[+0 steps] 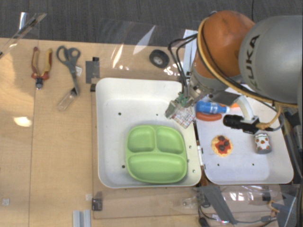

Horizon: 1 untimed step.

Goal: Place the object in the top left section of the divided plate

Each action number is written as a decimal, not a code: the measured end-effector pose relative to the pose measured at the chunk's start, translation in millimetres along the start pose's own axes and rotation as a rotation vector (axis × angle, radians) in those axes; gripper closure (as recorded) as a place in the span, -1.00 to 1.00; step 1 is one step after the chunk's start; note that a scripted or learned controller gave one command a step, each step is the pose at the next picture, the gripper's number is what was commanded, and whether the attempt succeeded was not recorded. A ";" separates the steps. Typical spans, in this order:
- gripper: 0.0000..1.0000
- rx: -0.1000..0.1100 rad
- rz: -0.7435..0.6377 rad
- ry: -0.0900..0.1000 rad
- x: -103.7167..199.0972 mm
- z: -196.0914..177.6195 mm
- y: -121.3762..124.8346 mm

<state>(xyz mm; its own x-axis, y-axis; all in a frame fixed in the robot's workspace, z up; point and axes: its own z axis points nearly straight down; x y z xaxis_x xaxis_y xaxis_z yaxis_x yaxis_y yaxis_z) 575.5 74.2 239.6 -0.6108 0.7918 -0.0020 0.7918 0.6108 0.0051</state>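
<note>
1. The pincer (182,102) appears clamped on a small patterned packet (182,115) hanging just beneath it.
2. The green divided plate (156,153) lies below-left; carry leftward over its top left section (141,140), lower, then release.

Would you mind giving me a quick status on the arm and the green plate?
Pincer over left bin, patterned packet at its tip, grip unclear. Green plate sections bare. Path down to top left section open.

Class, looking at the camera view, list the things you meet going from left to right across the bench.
Pliers → scissors → green divided plate → roll of tape → small pizza → cupcake.
</note>
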 end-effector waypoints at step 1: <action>1.00 0.003 0.135 0.002 74.6 88.2 44.2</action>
<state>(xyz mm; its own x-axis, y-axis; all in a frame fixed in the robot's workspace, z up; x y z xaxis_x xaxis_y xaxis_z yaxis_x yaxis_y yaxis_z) 565.4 160.5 151.5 -0.4990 0.8666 0.0002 0.8666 0.4990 0.0021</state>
